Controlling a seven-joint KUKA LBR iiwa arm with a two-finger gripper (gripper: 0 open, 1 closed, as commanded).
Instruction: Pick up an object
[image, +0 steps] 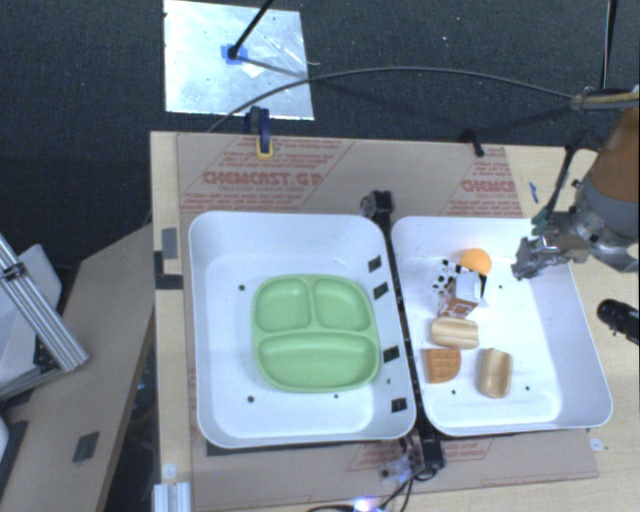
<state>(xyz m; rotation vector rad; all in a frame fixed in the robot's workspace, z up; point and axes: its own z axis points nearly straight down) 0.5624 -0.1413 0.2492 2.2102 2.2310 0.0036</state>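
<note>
The camera view looks down on two white bins. The left bin (215, 300) holds one green divided plate (316, 332) with three compartments. The right bin (560, 330) holds about five small objects clustered near its left wall: an orange ball (474, 261), a black-and-white die (442, 279), a small brown-and-white box (465, 291), a tan bread roll (454, 332), a waffle-like brown piece (442, 364) and a beige cylinder (495, 372). The gripper (530, 262) hovers over the bin's upper right, apart from them, grasping nothing visible.

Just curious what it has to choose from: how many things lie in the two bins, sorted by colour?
Green divided plate: 1
Orange ball: 1
Tan, bread-like pieces: 3
Brown and white carton: 1
Black-spotted white die: 1
Total: 7
</note>
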